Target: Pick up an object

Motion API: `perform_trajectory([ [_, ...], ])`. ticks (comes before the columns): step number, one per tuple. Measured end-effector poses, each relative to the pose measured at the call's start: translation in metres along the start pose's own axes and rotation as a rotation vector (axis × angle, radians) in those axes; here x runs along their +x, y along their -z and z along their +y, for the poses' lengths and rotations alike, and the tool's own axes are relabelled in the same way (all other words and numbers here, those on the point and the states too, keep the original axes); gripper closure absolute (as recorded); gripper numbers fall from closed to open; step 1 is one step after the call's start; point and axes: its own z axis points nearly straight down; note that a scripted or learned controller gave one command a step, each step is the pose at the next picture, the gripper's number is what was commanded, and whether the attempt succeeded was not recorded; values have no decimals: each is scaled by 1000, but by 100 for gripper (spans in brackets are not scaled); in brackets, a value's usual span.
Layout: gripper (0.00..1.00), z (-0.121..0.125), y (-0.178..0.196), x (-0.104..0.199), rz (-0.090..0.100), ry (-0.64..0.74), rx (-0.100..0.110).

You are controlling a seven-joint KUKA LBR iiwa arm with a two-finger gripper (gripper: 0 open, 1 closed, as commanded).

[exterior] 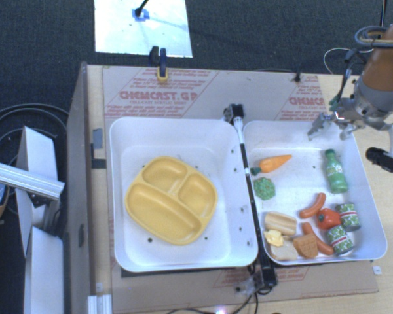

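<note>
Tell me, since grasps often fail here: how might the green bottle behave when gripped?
The green bottle lies on its side in the right bin, so a nudge would likely roll it. Its rounded, probably smooth plastic body might slip between fingers. It looks toy-like, probably light.

Bright even overhead light, soft faint shadows, mild glare on white bins (183, 133), slightly grainy
</note>
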Motion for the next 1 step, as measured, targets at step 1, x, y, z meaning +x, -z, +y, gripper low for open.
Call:
perform_trajectory([
  [1,0,1,25,-1,-1,0,-3],
])
